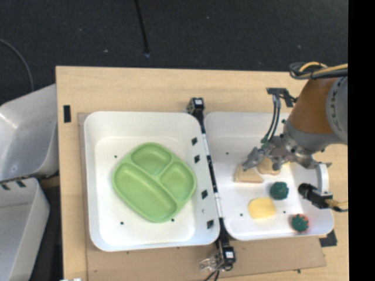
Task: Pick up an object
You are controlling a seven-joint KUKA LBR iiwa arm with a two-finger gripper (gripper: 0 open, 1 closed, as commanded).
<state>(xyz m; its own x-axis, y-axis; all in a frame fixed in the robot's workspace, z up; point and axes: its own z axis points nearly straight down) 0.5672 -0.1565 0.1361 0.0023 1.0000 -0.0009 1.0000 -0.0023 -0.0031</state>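
The right bin (234, 134) holds a tan wedge-shaped piece (249, 175), a yellow oval object (262, 208), a dark green ball (279, 190) and a small green and red object (300, 222). My gripper (265, 158) hangs low over the bin, its fingers spread apart just above the tan piece. A second tan bit (270, 168) lies under the gripper. Nothing sits between the fingers. The arm, with its orange band (313, 107), comes in from the right.
The left bin (99, 227) carries a light green divided plate (154, 181). A ridge with black clips (206, 168) separates the two bins. Wooden bench surface (135, 89) surrounds them, and a white container (23, 133) stands at far left.
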